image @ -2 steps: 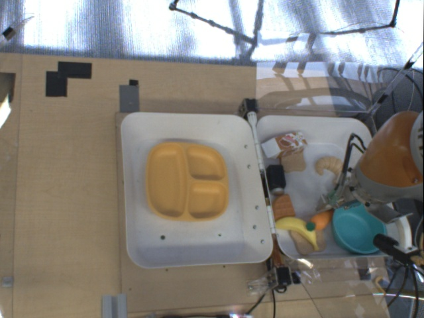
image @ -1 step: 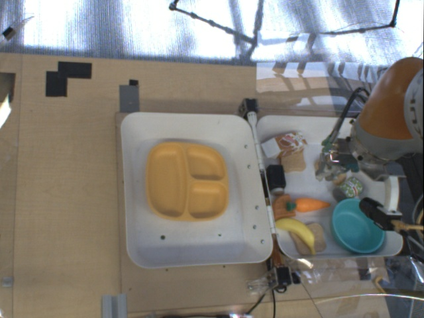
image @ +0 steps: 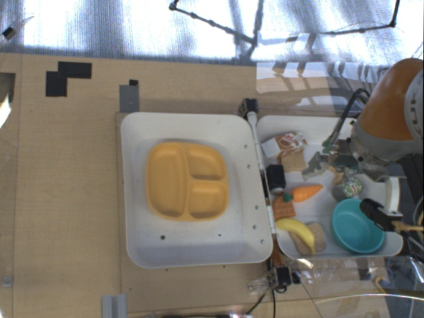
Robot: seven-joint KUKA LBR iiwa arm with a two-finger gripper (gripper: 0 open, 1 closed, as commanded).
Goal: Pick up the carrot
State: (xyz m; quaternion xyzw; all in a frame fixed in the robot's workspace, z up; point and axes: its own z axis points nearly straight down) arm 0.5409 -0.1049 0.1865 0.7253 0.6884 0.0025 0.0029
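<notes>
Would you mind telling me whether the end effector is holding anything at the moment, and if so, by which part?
Nothing is held. The end effector hangs above the right bin, and the carrot lies loose below it, apart from the fingers.

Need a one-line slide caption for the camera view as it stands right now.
The tool hovers over the right bin, up-right of the carrot, near a banana and teal bowl; a yellow tray sits in the left bin.
</notes>
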